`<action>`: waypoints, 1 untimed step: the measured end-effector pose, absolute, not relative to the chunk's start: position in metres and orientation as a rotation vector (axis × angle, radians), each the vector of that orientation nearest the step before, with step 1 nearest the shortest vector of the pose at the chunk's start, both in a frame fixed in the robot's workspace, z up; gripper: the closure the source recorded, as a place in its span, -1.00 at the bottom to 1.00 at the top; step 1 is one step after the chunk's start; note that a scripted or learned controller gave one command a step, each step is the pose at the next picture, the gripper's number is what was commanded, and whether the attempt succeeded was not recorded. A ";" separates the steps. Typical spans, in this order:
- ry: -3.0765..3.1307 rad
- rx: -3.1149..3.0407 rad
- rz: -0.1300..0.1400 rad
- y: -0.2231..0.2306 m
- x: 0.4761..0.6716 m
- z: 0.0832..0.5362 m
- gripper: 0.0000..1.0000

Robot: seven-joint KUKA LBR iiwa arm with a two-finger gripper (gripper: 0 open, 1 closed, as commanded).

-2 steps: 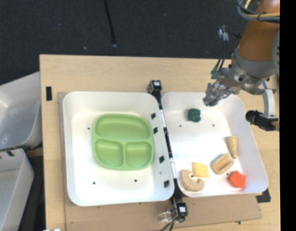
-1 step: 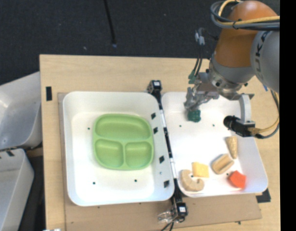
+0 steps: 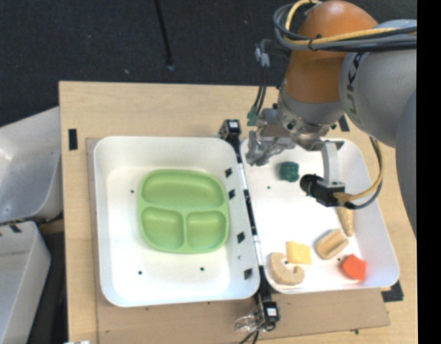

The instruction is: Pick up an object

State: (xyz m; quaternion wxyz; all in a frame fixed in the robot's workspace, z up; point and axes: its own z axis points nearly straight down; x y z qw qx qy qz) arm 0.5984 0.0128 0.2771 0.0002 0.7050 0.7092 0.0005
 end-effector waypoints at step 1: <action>2.228 2.216 -0.002 0.066 0.593 0.254 1.00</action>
